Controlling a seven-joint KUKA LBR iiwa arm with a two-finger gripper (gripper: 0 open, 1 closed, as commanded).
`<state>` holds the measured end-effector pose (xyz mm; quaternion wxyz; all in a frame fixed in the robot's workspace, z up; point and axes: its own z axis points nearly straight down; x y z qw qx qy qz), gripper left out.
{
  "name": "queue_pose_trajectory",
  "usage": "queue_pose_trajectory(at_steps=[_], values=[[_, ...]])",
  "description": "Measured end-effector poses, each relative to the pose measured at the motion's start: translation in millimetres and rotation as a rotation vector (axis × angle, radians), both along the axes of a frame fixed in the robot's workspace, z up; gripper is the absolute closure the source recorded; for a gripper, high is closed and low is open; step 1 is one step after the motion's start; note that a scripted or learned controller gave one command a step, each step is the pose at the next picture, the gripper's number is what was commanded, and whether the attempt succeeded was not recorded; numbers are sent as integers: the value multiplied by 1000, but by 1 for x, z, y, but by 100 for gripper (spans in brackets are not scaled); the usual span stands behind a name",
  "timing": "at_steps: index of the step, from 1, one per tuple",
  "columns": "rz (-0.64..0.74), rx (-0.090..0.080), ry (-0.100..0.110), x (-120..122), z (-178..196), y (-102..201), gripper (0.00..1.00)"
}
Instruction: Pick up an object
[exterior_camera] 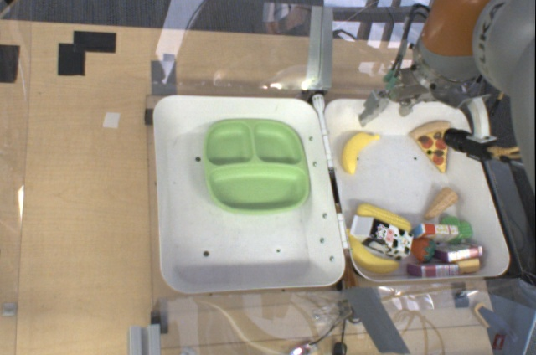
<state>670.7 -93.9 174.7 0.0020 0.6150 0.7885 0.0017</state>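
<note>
Hovering: gripper (387, 98) above the far edge of the right bin (496, 215), hung from the grey arm (494, 18) with its orange band.
Jaws: spread apart, nothing between them; one finger (373, 106) slanting down toward the banana.
Nearest thing: banana (358, 150), just below and slightly left of the jaws in view, apart from them, lying free on the bin floor.
Long axis: curved, running roughly top-right to bottom-left, so closing across the narrow width likely calls for a turn of the wrist.
Next nearest: pizza slice (434, 144), to the right of the jaws, flat, tip pointing toward the near side; judged a harder grasp for being so thin.
Farther out: cone (441, 201) mid-bin; then a crowded heap at the near end with a yellow bowl (374, 259), a cow-patterned block (386, 238) and markers (448, 254) touching one another.
Left bin (180, 261): holding a green divided plate (255, 165), well apart from the jaws.
Judgement: banana the likeliest target, a short descent away.
</note>
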Motion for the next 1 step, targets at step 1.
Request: queue_pose_trajectory(at_steps=[1], values=[[71,0,-2,-18,-80,-4,0]])
